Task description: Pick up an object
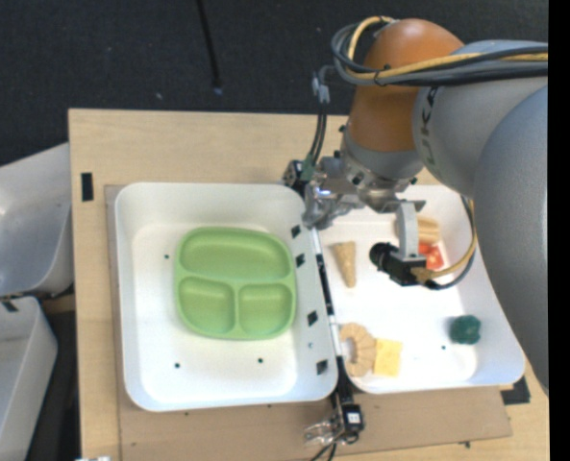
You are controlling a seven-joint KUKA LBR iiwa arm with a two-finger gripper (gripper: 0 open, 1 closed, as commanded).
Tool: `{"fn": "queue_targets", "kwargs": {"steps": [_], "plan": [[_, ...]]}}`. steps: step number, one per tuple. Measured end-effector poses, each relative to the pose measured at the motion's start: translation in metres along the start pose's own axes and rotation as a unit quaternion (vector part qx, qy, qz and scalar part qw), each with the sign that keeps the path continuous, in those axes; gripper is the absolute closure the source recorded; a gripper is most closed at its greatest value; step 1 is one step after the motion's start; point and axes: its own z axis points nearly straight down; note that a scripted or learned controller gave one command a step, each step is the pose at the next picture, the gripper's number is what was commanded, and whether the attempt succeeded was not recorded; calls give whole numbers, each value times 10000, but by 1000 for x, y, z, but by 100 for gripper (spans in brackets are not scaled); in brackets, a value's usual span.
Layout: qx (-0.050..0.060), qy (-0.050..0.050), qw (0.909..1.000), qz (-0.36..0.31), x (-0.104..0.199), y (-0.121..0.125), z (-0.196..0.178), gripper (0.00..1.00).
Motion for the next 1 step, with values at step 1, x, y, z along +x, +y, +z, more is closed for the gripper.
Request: {"fn": "queue_targets", "kwargs": {"steps": [1], "plan": [[3,-8,10000,5,46,6,9,100]]}}
